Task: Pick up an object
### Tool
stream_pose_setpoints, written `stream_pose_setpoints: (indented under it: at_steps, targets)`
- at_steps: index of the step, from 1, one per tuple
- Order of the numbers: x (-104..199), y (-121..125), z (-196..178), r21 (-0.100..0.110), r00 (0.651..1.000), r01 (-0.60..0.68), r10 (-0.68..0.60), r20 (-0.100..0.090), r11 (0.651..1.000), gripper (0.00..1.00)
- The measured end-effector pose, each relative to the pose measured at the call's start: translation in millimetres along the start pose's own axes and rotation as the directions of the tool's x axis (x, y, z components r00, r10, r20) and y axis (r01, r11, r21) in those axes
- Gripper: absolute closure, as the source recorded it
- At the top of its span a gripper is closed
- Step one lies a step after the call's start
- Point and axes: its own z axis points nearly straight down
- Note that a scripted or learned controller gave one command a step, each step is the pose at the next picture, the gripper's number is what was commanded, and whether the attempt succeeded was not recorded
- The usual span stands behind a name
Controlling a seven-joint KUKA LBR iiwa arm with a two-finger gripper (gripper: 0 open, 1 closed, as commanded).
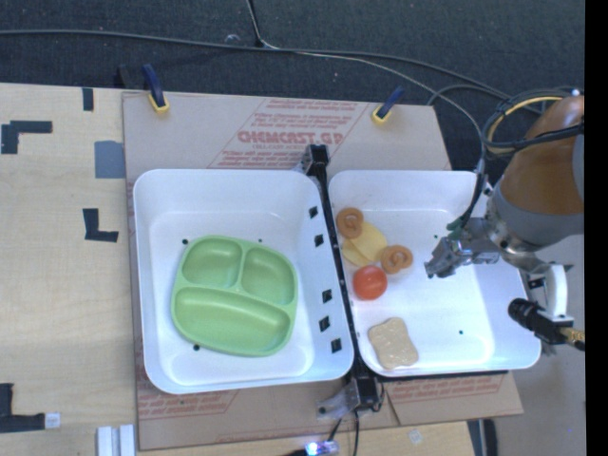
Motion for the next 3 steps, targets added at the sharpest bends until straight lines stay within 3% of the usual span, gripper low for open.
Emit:
stream_pose_setpoints:
  at_steps: [1, 3]
  targets:
    - [0.2, 0.6, -14.2, 0.002, 1.000, 0.000, 0.000, -0.001, 1.000, 1.00]
    - [118.7, -8.3, -31.5, 0.003, 1.000, 0.007, -0.007, -0.003, 1.000, 1.00]
